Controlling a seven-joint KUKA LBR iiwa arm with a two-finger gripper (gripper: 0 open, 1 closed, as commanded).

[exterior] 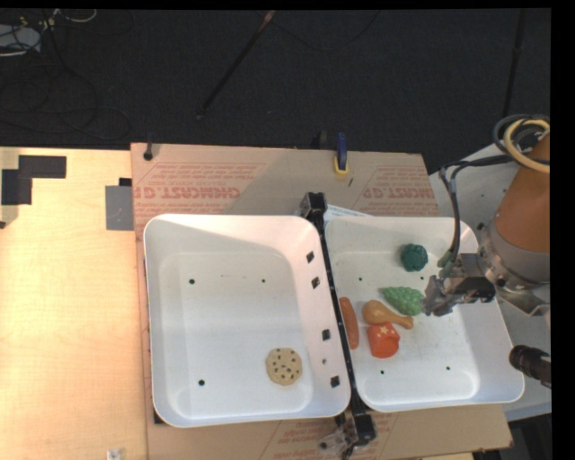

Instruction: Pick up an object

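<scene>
The gripper [437, 301], grip state unclear, hangs just right of the pale-green leafy plastic vegetable [402, 297], whose long axis runs left-right.

The setting was a robotics test laboratory. Two shallow white plastic bins [229, 252] sat side by side on a brown printed cardboard sheet [234, 184] laid over a pale plywood worktop [63, 314]. A grey industrial arm with an orange band [530, 207] stood at the right. Loose black cables [54, 27] lay on the dark floor behind.
</scene>
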